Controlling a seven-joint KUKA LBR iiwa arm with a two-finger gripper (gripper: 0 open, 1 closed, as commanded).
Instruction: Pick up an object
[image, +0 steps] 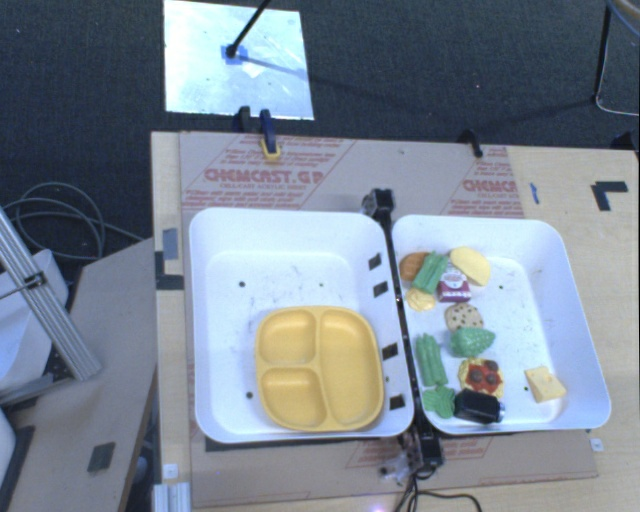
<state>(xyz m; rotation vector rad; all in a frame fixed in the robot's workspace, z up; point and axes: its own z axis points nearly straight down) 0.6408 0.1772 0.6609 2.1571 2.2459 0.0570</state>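
A: What colours sit in the left bin (215, 250)?

B: The bin itself is white, and at its 5 o'clock lies a plain yellow divided plate (320, 367).

A: And the right bin (560, 300)?

B: White too. At 9 o'clock there's a green bean pod (431, 359); at 11 a yellow lemon piece (471, 266) beside a red-and-white carton (454, 290). A tan speckled cookie (463, 317) lies near the middle, a red-topped pizza slice (482, 377) and a black block (477, 406) at 7, a pale yellow cheese wedge (545, 384) at 5.

A: The bench (330, 170)?

B: Light brown, printed with red lettering.
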